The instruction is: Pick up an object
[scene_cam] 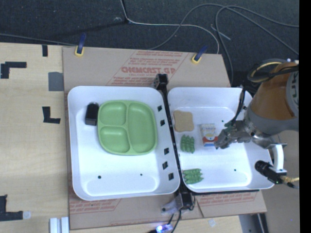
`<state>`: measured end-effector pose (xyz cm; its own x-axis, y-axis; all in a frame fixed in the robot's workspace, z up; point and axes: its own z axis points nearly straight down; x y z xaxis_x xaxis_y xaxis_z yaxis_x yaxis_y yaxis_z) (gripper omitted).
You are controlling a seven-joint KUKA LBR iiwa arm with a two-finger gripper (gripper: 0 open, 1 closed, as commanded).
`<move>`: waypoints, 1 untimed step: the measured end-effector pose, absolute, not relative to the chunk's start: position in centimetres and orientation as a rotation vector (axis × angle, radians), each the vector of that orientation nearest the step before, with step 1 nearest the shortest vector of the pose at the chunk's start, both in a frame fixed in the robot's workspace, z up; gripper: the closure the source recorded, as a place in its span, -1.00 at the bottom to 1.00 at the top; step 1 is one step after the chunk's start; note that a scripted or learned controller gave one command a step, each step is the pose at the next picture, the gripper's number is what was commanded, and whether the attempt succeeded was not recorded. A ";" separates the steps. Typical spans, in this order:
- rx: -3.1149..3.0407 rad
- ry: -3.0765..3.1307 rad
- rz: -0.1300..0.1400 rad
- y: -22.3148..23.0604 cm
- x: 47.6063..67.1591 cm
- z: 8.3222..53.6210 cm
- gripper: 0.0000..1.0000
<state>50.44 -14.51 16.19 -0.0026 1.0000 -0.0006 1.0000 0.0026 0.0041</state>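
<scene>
Hand point(224, 141) sits low in the right bin point(233, 178), approx. mid-height, just beside the small printed packet point(208, 134) on its right side. You cannot tell if it is open or closed; the tip is dark and blurred. You see nothing clearly held.

Objects in right bin, all toward its left wall: tan square piece point(183, 121) at top, packet next to it, green ribbed piece point(187, 143) below, green pod-like piece point(193, 175) near the bottom edge. Between them and the right wall the floor is bare, esp. the lower-right part, so you have room there. The arm point(272, 106) covers the right rim.

Left bin point(85, 178): green divided plate point(128, 127) in the upper middle, black block point(91, 113) touching its left edge. Bottom strip is free. Both bins meet at the center divider point(167, 130) on the counter point(29, 169).
</scene>
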 end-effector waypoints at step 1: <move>2.216 2.222 0.004 -13.6 50.5 22.0 1.00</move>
<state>50.52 -13.58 22.03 -0.0026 1.0000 -0.0009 1.0000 0.0026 0.0045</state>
